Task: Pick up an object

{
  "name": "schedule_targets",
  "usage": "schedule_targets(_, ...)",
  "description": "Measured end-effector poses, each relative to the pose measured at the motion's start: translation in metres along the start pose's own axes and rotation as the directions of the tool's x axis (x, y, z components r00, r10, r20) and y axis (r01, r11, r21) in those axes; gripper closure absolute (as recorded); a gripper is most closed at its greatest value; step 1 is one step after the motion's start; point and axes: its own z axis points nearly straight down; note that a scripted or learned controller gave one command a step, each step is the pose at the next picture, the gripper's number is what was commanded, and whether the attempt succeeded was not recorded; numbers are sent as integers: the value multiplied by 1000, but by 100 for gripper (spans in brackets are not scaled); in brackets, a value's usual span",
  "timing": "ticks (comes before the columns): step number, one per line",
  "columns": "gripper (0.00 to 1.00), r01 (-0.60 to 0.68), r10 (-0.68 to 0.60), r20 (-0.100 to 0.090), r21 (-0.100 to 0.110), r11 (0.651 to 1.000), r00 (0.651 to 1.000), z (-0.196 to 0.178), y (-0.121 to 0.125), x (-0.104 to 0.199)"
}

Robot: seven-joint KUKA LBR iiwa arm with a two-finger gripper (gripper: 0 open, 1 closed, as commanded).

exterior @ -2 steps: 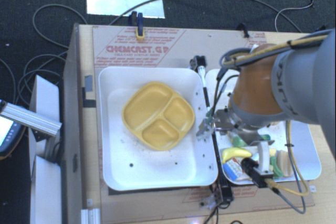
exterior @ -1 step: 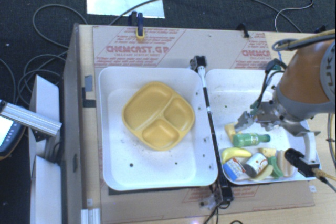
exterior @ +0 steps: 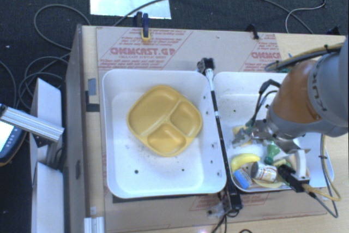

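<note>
Two white bins side by side on bench. Left bin (exterior: pixel 125 172) holds a yellow divided plate (exterior: pixel 164 119), lying flat near its middle. Right bin (exterior: pixel 240 93): arm (exterior: pixel 305 101) reaches in from right, gripper (exterior: pixel 248 136) low over the clutter at near end; finger state can't tell. Just beside it, a banana (exterior: pixel 244 161), a small jar (exterior: pixel 262 172) w/ white label, something green (exterior: pixel 271 151)
</note>
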Motion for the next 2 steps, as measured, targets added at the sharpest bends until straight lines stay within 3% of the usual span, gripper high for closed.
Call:
schedule_targets(1, 0, 2, -2, 1, 0, 1000, 1000, 12, 38, -16)
schedule_targets(2, 0, 3, -3, 1, -2, 1000, 1000, 12, 91, -3)
